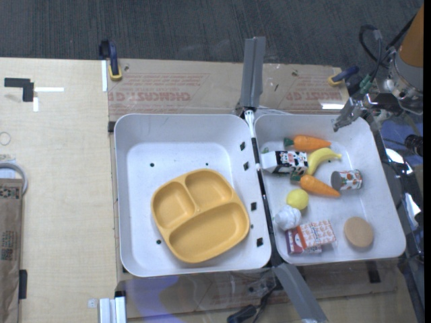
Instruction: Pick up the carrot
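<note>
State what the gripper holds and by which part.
Nothing. The gripper hangs over the right bin's far edge, apart from both carrots.

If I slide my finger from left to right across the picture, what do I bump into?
Yellow plate → milk carton → lemon → banana → small can → round cookie → gripper at the right bin's far rim.

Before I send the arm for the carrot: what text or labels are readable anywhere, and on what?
Cardboard sheet behind the bins: red print, upside down, blurred; unreadable.
Milk carton: cow-patch pattern, lettering unreadable.
Can: label too small.
Red-and-white box: print too small.
</note>
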You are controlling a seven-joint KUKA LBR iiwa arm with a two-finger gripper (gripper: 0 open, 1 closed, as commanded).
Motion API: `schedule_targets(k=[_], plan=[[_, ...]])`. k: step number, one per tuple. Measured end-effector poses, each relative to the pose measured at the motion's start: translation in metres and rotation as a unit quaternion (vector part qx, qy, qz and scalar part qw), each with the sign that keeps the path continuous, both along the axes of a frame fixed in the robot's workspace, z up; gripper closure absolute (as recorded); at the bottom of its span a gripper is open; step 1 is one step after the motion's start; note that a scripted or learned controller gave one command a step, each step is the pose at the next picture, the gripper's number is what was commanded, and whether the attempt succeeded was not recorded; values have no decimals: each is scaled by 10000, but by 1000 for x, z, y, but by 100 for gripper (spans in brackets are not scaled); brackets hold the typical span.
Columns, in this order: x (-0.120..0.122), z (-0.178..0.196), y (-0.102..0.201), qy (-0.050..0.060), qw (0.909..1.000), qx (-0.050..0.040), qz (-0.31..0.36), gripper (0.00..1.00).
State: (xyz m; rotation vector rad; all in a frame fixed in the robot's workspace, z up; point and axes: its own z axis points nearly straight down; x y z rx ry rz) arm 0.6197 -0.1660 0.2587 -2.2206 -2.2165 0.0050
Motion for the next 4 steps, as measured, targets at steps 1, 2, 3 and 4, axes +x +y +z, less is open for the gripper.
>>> schedule_targets(k=[1,2,3,4], plan=[[1,6,-1,26,10000,0,1,100],[1,6,-1,25,10000,-1,1,0],[17,-127,6,-4,9999,-2,138,0],[32,-153,-24,-9,9999,-3,108,0]])
